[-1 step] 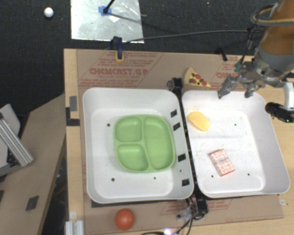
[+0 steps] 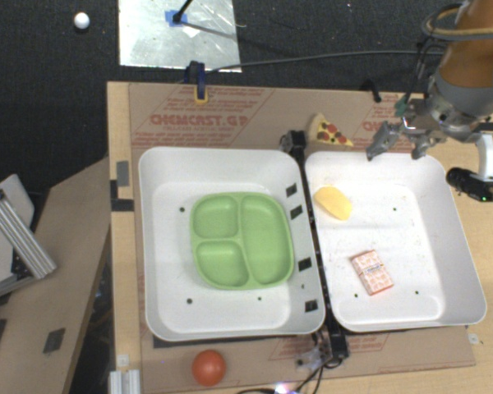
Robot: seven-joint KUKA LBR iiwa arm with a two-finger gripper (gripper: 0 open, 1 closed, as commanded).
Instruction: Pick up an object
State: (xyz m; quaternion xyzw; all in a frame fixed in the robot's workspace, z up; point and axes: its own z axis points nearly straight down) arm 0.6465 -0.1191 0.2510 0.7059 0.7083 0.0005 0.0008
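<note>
A yellow lemon-like piece lies in the upper left of the right bin, with a pink patterned block lower down near the bin's middle. My gripper hangs over the bin's top edge, at the frame's upper right, fingers spread with nothing between them. A green divided tray sits in the left bin.

A gripper hangs with fingers spread above the far rim of the right bin, which holds a yellow piece and a pink box. A green tray sits in the left bin.
</note>
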